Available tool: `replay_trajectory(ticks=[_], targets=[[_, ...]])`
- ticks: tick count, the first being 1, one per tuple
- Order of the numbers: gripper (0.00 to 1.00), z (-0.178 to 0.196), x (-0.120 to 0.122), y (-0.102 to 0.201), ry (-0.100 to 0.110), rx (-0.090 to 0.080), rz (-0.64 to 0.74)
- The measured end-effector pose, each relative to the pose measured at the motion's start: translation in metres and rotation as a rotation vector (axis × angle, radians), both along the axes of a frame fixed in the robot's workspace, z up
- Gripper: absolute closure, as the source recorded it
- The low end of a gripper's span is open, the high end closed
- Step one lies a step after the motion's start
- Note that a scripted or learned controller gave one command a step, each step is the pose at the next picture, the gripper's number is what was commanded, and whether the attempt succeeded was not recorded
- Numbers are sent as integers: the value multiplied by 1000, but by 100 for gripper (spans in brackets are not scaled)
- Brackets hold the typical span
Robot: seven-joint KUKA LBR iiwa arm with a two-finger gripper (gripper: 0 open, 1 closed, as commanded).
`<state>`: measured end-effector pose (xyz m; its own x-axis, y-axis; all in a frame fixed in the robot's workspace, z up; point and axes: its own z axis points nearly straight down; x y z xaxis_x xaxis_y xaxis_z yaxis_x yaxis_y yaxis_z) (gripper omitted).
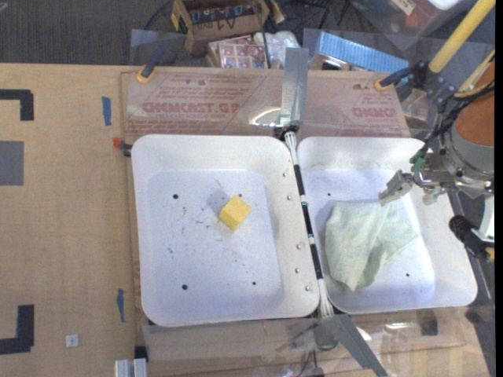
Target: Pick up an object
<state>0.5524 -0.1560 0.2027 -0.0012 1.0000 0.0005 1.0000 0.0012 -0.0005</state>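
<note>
A small yellow cube [234,212] lies near the middle of the left white bin [157,163]. A crumpled pale green cloth [363,243] rests in the right white bin [346,159], spread across its centre and lower half. My gripper [410,194] hangs over the upper right part of the right bin, just above the cloth's top right edge. Its two fingers [391,191] stand apart, open, with nothing between them. The grey arm with its orange band [476,124] comes in from the right.
A metal divider [302,210] runs between the two bins. A clear panel with red lettering [204,108] stands behind them. Boxes and clutter [228,22] lie beyond the bench's far edge. Bare wooden benchtop [63,210] stretches to the left.
</note>
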Motion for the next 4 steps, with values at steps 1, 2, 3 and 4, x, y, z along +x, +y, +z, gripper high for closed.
replay_trajectory(ticks=[1, 2, 3, 4], targets=[[0, -58, -52, -14, -1, 1, 364], [0, -94, -73, 46, -1, 1, 782], [100, -84, -72, 44, -7, -2, 777], [100, -111, -68, -4, -13, -7, 932]])
